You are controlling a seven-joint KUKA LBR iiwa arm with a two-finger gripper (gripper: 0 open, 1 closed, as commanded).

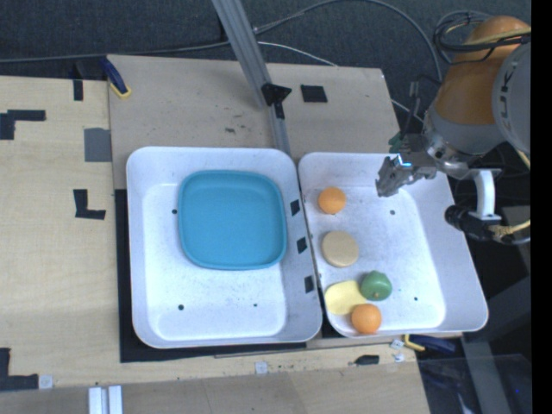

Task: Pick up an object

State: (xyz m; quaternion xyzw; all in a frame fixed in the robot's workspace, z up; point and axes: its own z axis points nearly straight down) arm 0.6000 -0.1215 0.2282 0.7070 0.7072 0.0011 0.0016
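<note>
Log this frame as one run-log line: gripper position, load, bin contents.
gripper: above right bin, upper part | load: none seen | right bin: five small items along left side | left bin: blue plate

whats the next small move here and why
Probably shift the gripper toward the left of the view and down onto the upper orange ball. The gripper hangs over the right bin near its far edge with nothing between its fingers, and that ball is the nearest object, lying apart from the others.
</note>
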